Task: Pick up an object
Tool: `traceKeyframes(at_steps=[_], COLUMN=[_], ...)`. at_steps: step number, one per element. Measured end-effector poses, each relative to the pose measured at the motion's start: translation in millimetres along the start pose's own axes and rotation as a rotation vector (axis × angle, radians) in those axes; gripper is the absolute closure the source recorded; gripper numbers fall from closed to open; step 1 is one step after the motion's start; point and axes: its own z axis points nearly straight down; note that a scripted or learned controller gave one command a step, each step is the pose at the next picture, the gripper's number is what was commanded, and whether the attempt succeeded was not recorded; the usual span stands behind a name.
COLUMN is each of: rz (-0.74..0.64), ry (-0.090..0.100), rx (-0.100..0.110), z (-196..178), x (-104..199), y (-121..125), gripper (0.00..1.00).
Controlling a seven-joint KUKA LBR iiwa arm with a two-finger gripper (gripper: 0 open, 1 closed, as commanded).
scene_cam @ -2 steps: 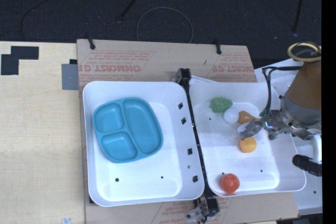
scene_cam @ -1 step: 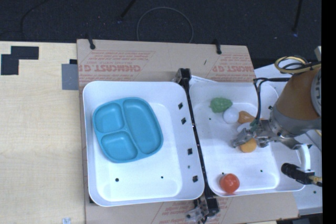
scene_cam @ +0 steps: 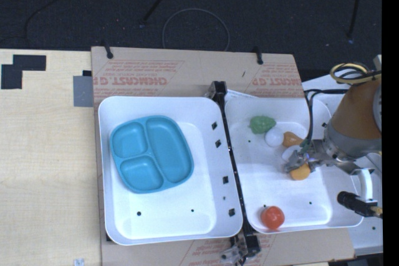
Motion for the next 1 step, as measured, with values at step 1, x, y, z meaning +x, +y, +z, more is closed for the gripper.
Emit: traceKeyframes(at_steps=[1], rz=[0.002], ry=[-0.003], rx=[-0.008], z=[-59.8], x=[-6.3], y=[-5.1], gripper=[1.00])
